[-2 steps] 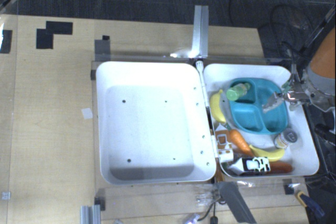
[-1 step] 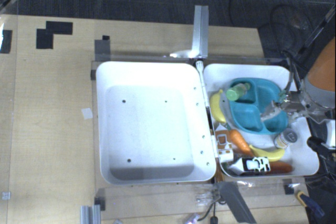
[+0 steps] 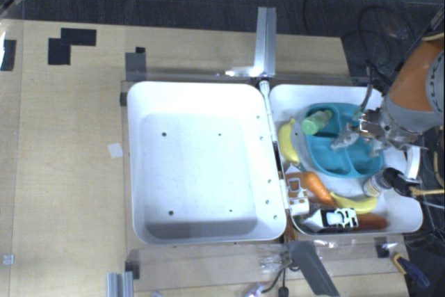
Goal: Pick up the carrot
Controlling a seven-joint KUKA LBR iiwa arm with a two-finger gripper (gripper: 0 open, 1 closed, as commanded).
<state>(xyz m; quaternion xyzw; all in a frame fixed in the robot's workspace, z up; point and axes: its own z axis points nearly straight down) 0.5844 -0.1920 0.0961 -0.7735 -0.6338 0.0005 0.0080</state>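
- The carrot (image 3: 316, 186) is seen lying at a slant in the right bin (image 3: 411, 218), toward its near left corner, just beside the lower edge of a blue bowl (image 3: 342, 153).
- A yellow banana (image 3: 355, 203) is pressed against the carrot's lower end; a second banana (image 3: 286, 141) stands along the bin's left wall, and a dark marker-like item (image 3: 342, 220) rests along the near wall.
- The gripper (image 3: 351, 138) is held over the blue bowl, apart from the carrot; whether its jaws are open or closed cannot be told from this slant.
- A green bottle (image 3: 314, 124) is seen at the bowl's far left rim.
- The carrot is judged light, stiff and tapered, with a smooth skin that may slip.
- A hold across its thicker upper half, clear of the banana and bowl rim, is judged best.
- The left bin (image 3: 139, 149) is seen beside it.
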